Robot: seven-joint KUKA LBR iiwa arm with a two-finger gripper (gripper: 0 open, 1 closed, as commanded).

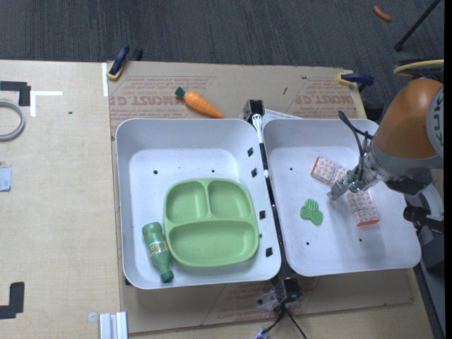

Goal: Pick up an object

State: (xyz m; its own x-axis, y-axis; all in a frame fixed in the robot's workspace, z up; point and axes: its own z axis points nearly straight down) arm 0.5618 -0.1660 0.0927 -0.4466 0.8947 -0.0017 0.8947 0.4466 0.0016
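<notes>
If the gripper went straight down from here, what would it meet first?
Probably the red-and-white packet just below the gripper in the right bin, or the bin floor beside it. Depth is hard to judge from this slanted view.

Dark grey carpet floor [212,20], tan bench [56,210] (cardboard sheet [233,83] on top)

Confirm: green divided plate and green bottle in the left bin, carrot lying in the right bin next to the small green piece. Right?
Not quite. The carrot is in neither bin; the camera view shows it on the cardboard behind the left bin. The green divided plate and green bottle are in the left bin as you say, and the small green piece is in the right bin.
</notes>
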